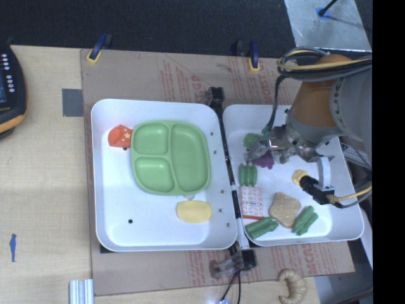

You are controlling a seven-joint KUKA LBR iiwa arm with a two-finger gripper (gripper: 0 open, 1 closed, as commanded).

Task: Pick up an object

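In the left bin [101, 189] lie a green divided plate [171, 157], a red piece [119, 136] and a yellow piece [193, 211], well apart. Rightward, the claw [266, 145] hangs low over a purple piece [264, 161] by the right bin's [351, 223] far wall; its grip I cannot tell. This looks like the reaching step: next, settle and clench. Nearer toys leave room.

The grey arm [345, 100] comes in from the right, its orange band [314, 100] just above the wrist, bent down steeply so that the gripper [261, 149] hangs low at the near-left end, too cluttered to read the jaws.
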